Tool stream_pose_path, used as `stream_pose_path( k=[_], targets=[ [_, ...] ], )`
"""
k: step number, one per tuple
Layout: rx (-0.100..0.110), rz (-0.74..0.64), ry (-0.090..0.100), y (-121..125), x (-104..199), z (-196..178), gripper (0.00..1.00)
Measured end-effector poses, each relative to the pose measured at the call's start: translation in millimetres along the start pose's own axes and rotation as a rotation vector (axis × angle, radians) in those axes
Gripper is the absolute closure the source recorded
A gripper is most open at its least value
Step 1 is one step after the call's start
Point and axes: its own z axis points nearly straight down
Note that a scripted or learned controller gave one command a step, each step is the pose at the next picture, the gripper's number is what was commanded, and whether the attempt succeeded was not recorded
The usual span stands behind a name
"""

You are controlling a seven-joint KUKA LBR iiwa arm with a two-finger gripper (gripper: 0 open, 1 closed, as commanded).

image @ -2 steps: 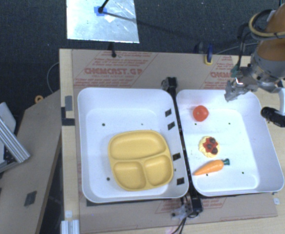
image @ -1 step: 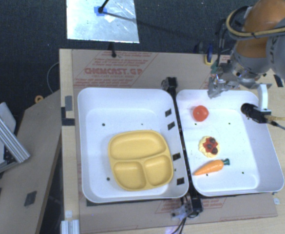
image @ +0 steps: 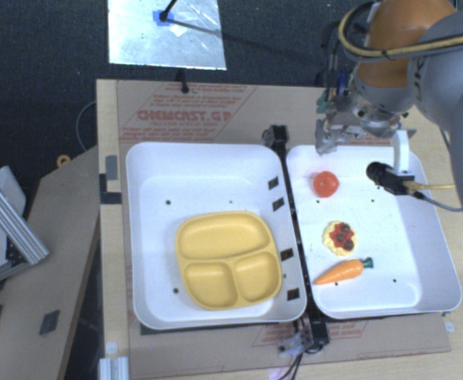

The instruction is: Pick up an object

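Gripper (image: 332, 139) at right bin's (image: 433, 248) far edge, finger state impossible to tell. Tomato (image: 325, 184) just below, nearest target; pastry (image: 340, 237) and carrot (image: 341, 271) farther toward near rim.

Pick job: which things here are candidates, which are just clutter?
Job:
tomato
mini pizza
carrot
gripper, poised over the right bin

Lying about:
yellow divided tray in the left bin
foil sheet

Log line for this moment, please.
gripper above right bin's far edge | nothing held | tomato nearest | carrot untouched
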Motion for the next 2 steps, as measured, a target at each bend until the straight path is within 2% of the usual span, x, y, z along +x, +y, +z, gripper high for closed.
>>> stream_pose_path(
  k=[2],
  targets=[
    [0.0, -0.001, 0.001, -1, 121, -8, 1.0]
  ],
)
